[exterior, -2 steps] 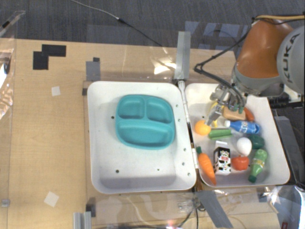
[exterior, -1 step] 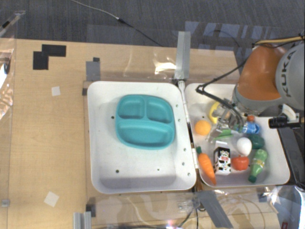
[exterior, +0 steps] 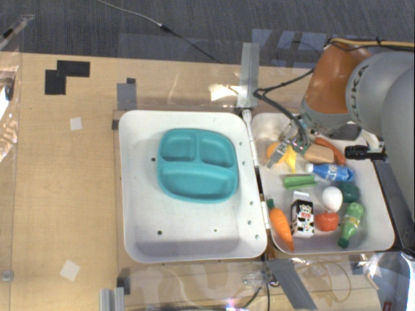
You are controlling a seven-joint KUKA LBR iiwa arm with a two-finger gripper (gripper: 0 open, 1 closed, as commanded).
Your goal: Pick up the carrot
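While hugging bin wall [exterior: 266, 229], carrot [exterior: 281, 228].

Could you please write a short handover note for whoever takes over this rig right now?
Hand: low over the back of the right bin, among the toys beside a yellow piece; its grip state is unclear.
Carrot: lying at the front left corner of the right bin, next to the milk carton, apart from the hand.
Teal tray: in the left bin.
Done: nothing yet.
Left: move to the carrot, grasp, lift.
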